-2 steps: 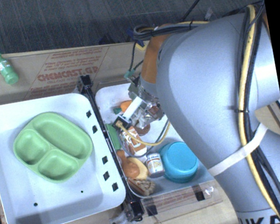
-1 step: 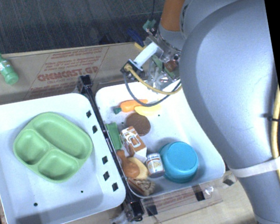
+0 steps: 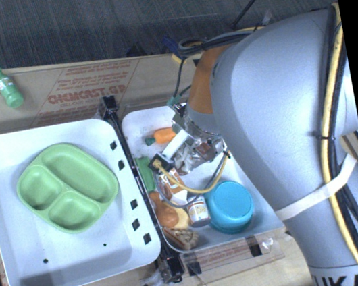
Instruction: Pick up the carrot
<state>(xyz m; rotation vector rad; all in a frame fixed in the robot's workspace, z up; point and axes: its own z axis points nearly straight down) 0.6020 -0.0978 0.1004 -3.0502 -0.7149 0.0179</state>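
Orange carrot [image 3: 163,135] lies just left of our tool [image 3: 169,163]; grip state unclear. Next we must close on it.

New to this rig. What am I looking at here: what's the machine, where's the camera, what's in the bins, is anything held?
One camera, fixed above the bench, looks down at a slant. The big grey shape on the right is a KUKA robot arm with an orange band above its wrist; it reaches in from the right. Its two-finger gripper is low over the right bin, among the clutter.

The left bin holds a green divided plate. The right bin holds the carrot, orange, near the far end, a blue bowl, a small can and some brownish items I can't identify.

The carrot lies apart from the gripper, so it is not held. Whether the fingers are closed on anything is too cluttered to tell.
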